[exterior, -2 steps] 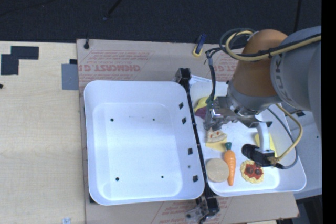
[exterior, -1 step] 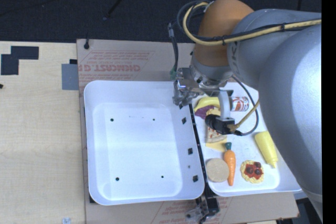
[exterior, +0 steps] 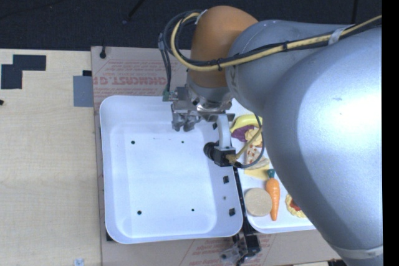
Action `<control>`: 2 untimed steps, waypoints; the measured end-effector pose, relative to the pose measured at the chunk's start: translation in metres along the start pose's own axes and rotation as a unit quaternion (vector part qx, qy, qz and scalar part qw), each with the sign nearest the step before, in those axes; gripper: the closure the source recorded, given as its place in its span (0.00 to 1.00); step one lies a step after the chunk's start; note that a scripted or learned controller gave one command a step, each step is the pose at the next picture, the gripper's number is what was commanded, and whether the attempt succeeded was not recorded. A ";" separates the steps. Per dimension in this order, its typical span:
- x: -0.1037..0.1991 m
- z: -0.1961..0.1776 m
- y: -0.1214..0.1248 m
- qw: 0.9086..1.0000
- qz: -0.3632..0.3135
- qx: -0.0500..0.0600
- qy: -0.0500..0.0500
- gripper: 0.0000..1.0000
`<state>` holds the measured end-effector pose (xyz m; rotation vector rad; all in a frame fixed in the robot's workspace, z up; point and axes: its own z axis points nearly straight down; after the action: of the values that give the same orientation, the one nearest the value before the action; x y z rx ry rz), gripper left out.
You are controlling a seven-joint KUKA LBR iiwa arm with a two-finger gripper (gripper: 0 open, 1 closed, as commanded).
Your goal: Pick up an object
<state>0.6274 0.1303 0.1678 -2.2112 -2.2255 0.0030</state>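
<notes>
grey metal gripper (exterior: 185, 123) hangs over the left bin (exterior: 118, 196), at its upper rim; jaw state: cannot tell. nothing seen between them. targets lie at four o'clock in the right bin (exterior: 274, 225): carrot (exterior: 273, 197), long axis twelve-to-six, with tan disc (exterior: 257, 201) touching its left side. banana (exterior: 244, 123) nearer, three o'clock.
</notes>
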 end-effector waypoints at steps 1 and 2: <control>0.045 -0.060 -0.033 1.000 0.000 -0.002 0.001 1.00; 0.052 -0.141 -0.023 1.000 0.002 -0.005 0.000 1.00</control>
<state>0.6050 0.1818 0.3088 -2.2210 -2.2251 -0.0080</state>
